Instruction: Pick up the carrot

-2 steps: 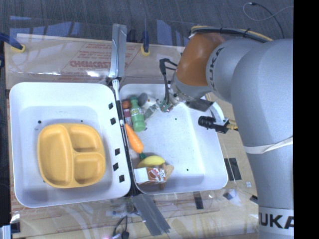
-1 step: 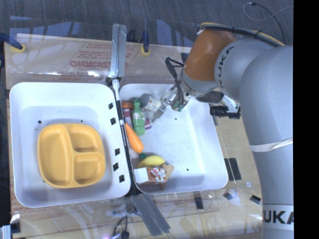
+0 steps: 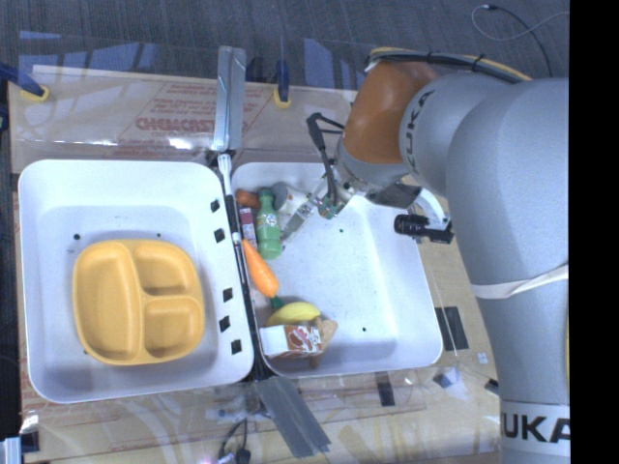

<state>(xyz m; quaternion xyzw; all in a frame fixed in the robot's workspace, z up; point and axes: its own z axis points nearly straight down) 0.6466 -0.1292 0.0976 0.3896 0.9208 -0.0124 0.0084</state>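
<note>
The orange carrot (image 3: 259, 269) lies along the left wall of the right bin (image 3: 387, 288), pointing up-left, its thick end near a yellow fruit. My gripper (image 3: 302, 214) reaches down-left from the orange-banded wrist (image 3: 382, 114) at the back of the right bin. Its tip is beside the top of a green bottle (image 3: 269, 232), above and to the right of the carrot and apart from it. Nothing is visibly held.
A yellow fruit (image 3: 293, 312) and a wrapped snack (image 3: 302, 338) lie at the right bin's front left. A dark red bottle (image 3: 247, 224), a small orange item (image 3: 248, 198) and a grey item (image 3: 280, 196) crowd the back left corner. The left bin holds a yellow divided tray (image 3: 138, 300).
</note>
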